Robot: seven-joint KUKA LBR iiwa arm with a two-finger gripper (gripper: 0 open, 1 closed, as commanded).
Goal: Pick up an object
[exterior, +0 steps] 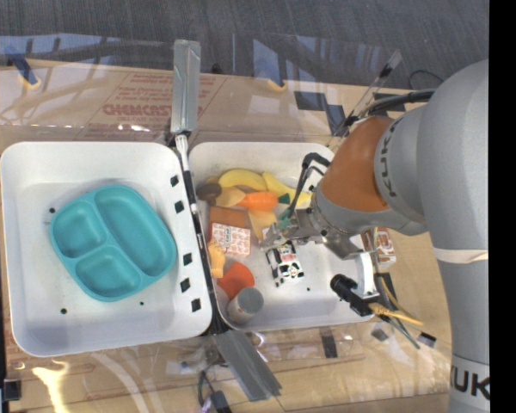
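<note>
The right bin point(314, 312) holds a heap of small things. A yellow banana point(241, 179) lies at its far side, with an orange carrot point(260, 201) just in front of it. A brown and red-white packet point(230, 236) sits left of centre. A black-and-white toy point(285, 270) lies near the middle. My gripper point(285, 232) hangs low over the bin's middle, between the carrot and the black-and-white toy, close beside the packet. Nothing is seen held in it.
An orange piece point(236, 275) and a grey cup point(246, 302) sit at the right bin's near left corner. The left bin point(26, 317) bears a teal divided plate point(112, 241). A grey divider bar point(186, 93) runs between the bins.
</note>
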